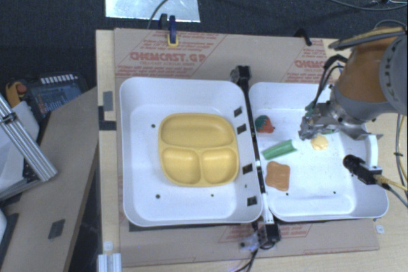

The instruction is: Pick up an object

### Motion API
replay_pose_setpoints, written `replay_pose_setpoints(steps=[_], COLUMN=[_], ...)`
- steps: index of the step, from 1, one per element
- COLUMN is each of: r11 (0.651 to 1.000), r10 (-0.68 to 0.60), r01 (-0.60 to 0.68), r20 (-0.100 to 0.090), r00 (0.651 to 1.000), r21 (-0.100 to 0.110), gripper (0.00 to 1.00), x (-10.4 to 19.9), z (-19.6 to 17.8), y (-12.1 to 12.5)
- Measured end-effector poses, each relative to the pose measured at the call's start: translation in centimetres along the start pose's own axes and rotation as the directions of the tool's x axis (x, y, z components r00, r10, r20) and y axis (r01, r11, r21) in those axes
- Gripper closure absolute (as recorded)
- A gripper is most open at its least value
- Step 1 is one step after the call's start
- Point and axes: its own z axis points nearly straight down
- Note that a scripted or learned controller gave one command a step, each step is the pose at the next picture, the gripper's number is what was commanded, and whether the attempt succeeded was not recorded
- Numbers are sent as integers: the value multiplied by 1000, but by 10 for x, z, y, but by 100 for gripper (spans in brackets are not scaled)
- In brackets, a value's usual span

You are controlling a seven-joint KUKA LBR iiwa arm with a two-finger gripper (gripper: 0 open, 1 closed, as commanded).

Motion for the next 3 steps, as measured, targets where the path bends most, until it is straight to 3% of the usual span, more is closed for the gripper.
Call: replay_pose_setpoints(steps=[2, 3], r11=[1000, 1000], r10=[-2, -7], r01=[2, 7], r20=[0, -4], r00=[1000, 1000], r21=[-2, 3], gripper=[100, 100], x=[2, 55], z=[-108, -108], y=[5, 18])
